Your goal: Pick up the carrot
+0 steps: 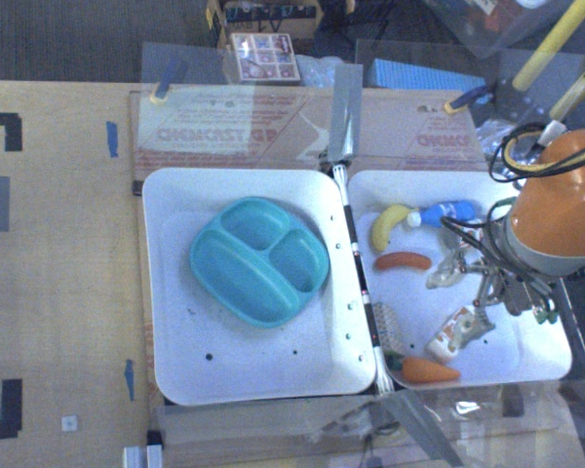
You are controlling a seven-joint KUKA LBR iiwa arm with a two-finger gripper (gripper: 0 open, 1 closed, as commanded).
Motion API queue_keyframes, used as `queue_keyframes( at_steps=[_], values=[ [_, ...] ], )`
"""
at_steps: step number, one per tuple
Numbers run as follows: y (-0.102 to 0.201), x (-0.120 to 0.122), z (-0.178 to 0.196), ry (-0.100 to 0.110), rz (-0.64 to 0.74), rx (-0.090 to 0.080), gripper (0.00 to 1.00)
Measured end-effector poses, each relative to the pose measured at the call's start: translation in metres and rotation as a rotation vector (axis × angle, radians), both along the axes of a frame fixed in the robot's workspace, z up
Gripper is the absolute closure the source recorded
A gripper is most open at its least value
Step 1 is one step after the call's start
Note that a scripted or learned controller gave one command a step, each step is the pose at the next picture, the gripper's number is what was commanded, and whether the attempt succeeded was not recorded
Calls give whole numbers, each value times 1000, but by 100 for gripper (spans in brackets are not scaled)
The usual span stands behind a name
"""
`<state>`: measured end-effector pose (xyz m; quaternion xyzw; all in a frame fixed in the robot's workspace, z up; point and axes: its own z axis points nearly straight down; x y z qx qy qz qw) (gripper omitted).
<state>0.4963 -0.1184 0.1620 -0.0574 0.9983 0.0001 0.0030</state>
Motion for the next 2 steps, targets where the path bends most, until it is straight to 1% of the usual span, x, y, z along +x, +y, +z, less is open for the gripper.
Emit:
queue_keyframes(
  at_steps=[1, 2],
  values=[
    [3, 18, -51, 1, 54, -1, 0],
    [1, 31, -55, -1, 181, 0, 0]
  ],
)
